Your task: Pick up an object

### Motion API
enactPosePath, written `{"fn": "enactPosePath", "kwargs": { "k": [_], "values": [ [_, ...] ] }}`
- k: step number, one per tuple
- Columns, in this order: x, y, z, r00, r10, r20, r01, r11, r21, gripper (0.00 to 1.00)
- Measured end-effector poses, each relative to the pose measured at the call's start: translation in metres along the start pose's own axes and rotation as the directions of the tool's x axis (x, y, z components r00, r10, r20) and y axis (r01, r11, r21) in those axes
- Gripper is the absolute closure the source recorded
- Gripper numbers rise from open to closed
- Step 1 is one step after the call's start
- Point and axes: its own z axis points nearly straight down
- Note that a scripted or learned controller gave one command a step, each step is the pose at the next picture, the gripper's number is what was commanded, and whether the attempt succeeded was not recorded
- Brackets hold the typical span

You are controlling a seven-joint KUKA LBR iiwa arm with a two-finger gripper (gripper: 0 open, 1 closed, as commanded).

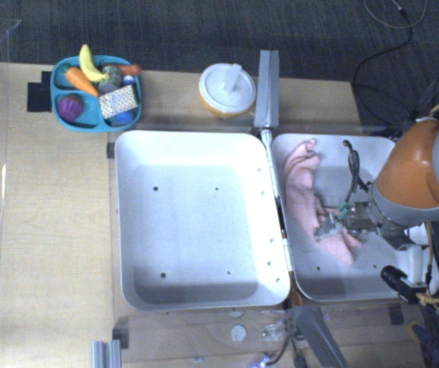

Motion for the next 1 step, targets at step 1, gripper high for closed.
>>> {"fn": "enactPosePath", "kwargs": {
  "k": [1],
  "values": [
    [0.0007,0.0503,0.0066,1.000,-0.019,0.001,0.019,1.000,-0.006,0.00]
  ]
}}
